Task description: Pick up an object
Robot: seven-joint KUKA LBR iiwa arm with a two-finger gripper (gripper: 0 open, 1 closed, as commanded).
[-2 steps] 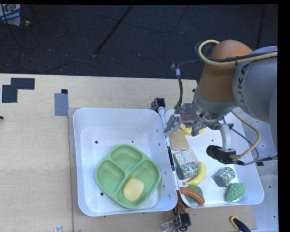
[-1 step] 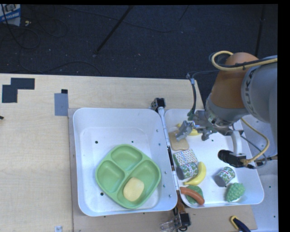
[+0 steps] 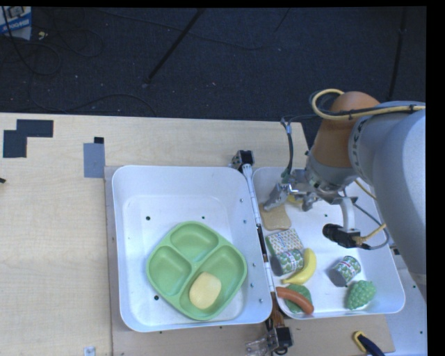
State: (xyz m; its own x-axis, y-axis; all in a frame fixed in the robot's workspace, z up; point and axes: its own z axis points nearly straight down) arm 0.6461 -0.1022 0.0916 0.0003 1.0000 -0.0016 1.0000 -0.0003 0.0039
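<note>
- Two white bins: left bin (image 3: 132, 208), right bin (image 3: 389, 278).
- Left bin: one green tray (image 3: 174, 261) holding one yellow lump (image 3: 205, 290).
- Right bin: one banana (image 3: 304, 268), one can (image 3: 345, 270), one box (image 3: 285, 247), one toast slice (image 3: 277, 219), one broccoli (image 3: 360, 295), one hotdog (image 3: 295, 299).
- One gripper (image 3: 292, 195) above the toast; grip cannot be told.

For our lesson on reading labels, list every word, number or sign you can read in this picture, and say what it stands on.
No text here can be read.
Small can in the right bin: printed label, too blurred to read.
Patterned box beside the banana: green and white print, no letters legible.
Blue and white item at the top left corner: markings too small to read.
</note>
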